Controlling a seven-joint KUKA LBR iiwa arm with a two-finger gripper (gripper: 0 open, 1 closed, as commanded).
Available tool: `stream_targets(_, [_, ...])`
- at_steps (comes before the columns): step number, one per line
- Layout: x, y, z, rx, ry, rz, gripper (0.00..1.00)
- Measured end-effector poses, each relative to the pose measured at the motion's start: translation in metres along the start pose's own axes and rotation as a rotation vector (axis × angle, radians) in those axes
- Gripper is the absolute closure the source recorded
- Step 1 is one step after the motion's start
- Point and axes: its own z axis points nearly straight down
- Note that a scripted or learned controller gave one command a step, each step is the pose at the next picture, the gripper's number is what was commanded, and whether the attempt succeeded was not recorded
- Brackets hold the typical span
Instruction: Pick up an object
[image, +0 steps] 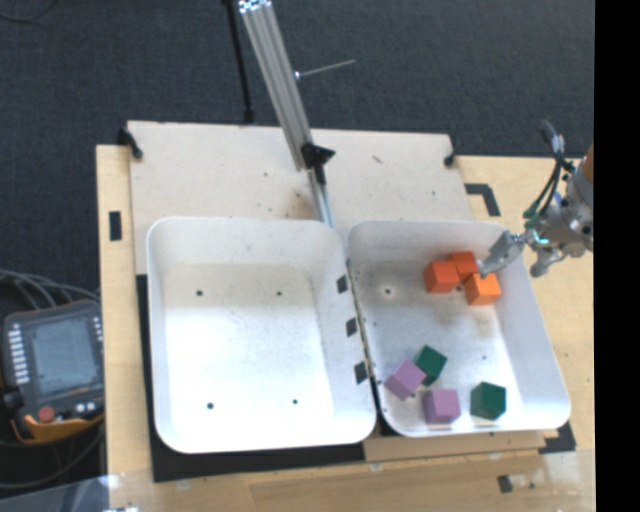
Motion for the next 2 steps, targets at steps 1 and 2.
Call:
stream_targets(1, [0.000,0.001,-0.003,-0.004,-0.002,-0.002,0.00])
stream_targets(2, [-0.004,-0.004,0.059,0.002,-0.002,0.003,0.00])
